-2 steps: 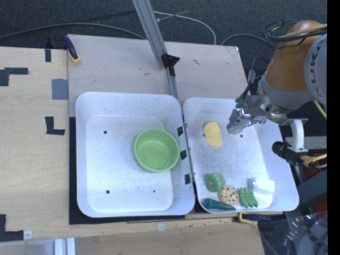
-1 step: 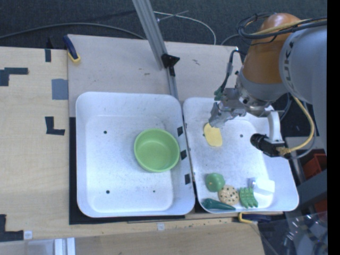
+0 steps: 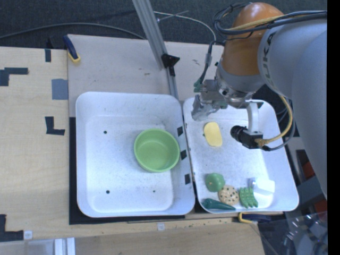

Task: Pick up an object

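Beneath everything you have the pale wooden bench (image 3: 32, 158), patched with grey and dark tape marks, and a dark floor beyond its far edge; a slanted metal pole (image 3: 151, 31) crosses the upper middle of your view. Your arm (image 3: 287, 52) comes in from the right, grey and bulky, with its orange band (image 3: 249, 36) above the wrist; cables loop around it. Two white bins sit side by side, touching along their inner rims; the left bin (image 3: 95, 142) is the larger in your view and holds a green bowl (image 3: 156, 150), upright, near its right-hand side; the right bin (image 3: 276, 185) carries the small things. The gripper (image 3: 203, 111) hangs over the far left corner of the right bin, just above the yellow object (image 3: 213, 134); whether the claw is released or clenched you cannot tell from this angle, and nothing shows between its tips. Along the near edge of that bin you see a green round piece (image 3: 214, 181), a speckled cookie-like item (image 3: 229, 194), a green ridged toy (image 3: 248, 197), a dark green strip (image 3: 218, 204) and a white piece (image 3: 264, 185), clustered close together.
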Robot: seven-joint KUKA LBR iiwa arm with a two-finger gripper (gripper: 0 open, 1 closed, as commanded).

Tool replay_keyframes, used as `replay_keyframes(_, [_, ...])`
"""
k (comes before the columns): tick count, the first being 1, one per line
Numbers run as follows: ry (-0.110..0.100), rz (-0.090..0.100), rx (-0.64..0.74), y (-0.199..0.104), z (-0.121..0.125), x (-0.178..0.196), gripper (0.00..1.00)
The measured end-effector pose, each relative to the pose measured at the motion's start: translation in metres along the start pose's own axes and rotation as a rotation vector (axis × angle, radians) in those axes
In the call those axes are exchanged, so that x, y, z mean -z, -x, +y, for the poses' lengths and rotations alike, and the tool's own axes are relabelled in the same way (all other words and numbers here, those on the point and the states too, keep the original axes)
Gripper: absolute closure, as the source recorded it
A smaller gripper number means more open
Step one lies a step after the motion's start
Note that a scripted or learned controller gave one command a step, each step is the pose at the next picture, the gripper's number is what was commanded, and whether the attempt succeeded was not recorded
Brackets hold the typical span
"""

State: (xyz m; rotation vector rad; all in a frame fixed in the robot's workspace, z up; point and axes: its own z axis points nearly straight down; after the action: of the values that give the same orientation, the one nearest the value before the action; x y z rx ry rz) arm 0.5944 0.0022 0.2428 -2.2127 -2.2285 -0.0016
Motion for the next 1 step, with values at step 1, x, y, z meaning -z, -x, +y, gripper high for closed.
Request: replay_keyframes(1, [0.000,-0.001,-0.001,-0.0452,0.0273,-0.0097,1.00])
